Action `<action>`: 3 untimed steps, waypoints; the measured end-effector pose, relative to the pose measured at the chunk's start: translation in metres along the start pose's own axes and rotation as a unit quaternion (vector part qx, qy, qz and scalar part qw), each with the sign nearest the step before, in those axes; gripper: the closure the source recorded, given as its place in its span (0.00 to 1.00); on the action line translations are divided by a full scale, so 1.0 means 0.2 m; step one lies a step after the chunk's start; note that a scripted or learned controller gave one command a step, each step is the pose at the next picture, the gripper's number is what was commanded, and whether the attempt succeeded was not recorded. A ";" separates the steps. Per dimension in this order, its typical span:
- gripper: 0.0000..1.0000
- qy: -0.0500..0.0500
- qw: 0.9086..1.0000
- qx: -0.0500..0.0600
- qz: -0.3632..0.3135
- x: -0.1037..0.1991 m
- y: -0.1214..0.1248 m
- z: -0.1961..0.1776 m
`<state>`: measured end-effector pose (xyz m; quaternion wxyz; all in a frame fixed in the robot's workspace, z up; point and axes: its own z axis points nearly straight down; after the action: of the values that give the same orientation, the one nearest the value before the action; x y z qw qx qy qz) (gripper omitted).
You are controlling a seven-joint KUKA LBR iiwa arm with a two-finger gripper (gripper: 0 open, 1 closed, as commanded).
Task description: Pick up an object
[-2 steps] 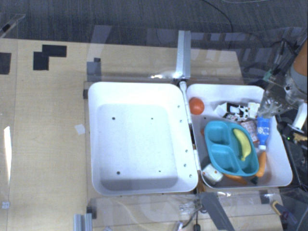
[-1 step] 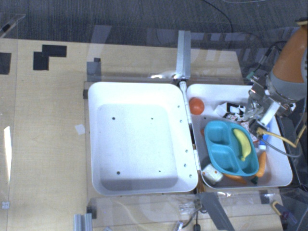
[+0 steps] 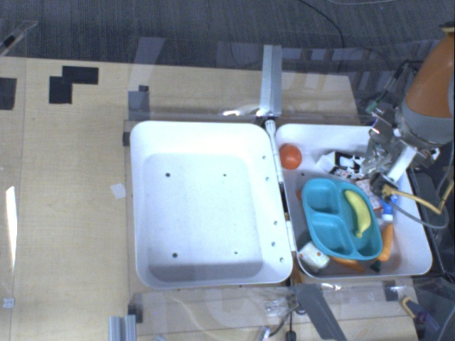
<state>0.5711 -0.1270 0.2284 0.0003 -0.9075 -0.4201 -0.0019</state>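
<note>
Camera view: banana [image 3: 359,212] in blue tray [image 3: 340,219], long axis toward right bin's [image 3: 419,258] far edge; gripper [image 3: 379,163] near far right corner, finger state indiscernible; no legible writing.

Take the divided dish [image 3: 334,222] as the mark: it sits in the right bin [image 3: 419,261], toward the near side. A banana [image 3: 359,212] lies in its right compartment. A ball [image 3: 290,156] rests behind it to the left, by the bin's wall. A carrot [image 3: 386,239] lies against its right edge. The left bin [image 3: 206,204] stands to its left.
</note>
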 end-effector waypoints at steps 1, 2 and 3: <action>1.00 -0.001 1.000 0.000 0.024 -0.18 -0.15 -0.02; 1.00 -0.001 0.999 0.001 0.041 -0.24 -0.34 -0.06; 1.00 0.000 0.999 0.000 0.039 -0.23 -0.34 -0.11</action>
<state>0.4889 -0.1179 0.2500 0.0004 -0.9231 -0.3845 -0.0023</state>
